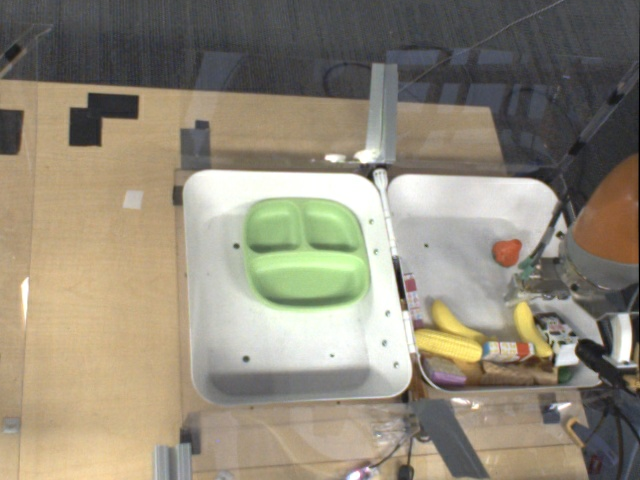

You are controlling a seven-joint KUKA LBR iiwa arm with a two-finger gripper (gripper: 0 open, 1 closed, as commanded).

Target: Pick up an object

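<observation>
Claw (pixel 527 286) state cannot be told: it hangs low at the right bin's right edge, under the grey arm's orange band (pixel 610 223). Just beside it, toward the bin's near right corner, lies a small yellow plastic banana (pixel 530 328), long axis running from claw toward the bench's near edge. A small red rounded toy (pixel 508 252) sits just beyond, toward the far edge. The green divided plastic plate (pixel 304 251) fills the left bin (pixel 215 368).

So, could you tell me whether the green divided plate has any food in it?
Empty: the green plate in the left bin shows three bare compartments.
</observation>
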